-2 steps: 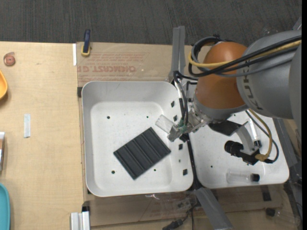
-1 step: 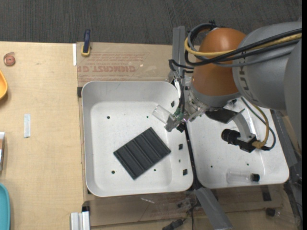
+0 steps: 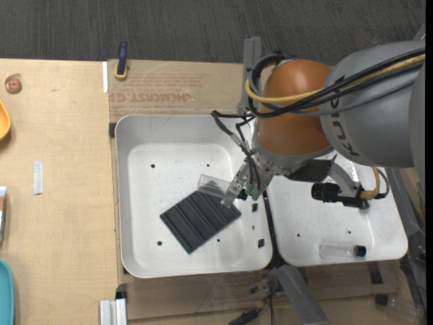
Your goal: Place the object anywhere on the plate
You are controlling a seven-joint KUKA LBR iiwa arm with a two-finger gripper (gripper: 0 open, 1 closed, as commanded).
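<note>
Arm (image 3: 352, 93) came in from the right, orange band (image 3: 291, 107) sitting over the seam betw. the two white bins. Gripper (image 3: 238, 189) hung low over the left bin (image 3: 135, 147), just at the upper right corner of a dark ribbed plate (image 3: 199, 219). Plate lay flat on the bin floor, turned at a diagonal, roughly mid-bin and toward the right side. A small clear, glassy-looking piece (image 3: 210, 183) sat touching the plate's top edge, right beside the gripper tip; couldn't tell whether it was pinched or merely next to the tip. Whether the claw was open or closed: cannot tell, too small and blurred by cables and the wrist above it.

Right bin (image 3: 379, 249) held a clear tube w/ a dark cap (image 3: 342, 250) lying near its front edge, well apart from the gripper. A black cylindrical fitting (image 3: 331, 192) w/ yellow cable stuck out from the arm above that bin.

Beyond the bins: cardboard sheet (image 3: 162, 90) w/ red print at the back, a blue clamp (image 3: 122, 58) at its left corner, wooden bench (image 3: 54, 181) to the left.
</note>
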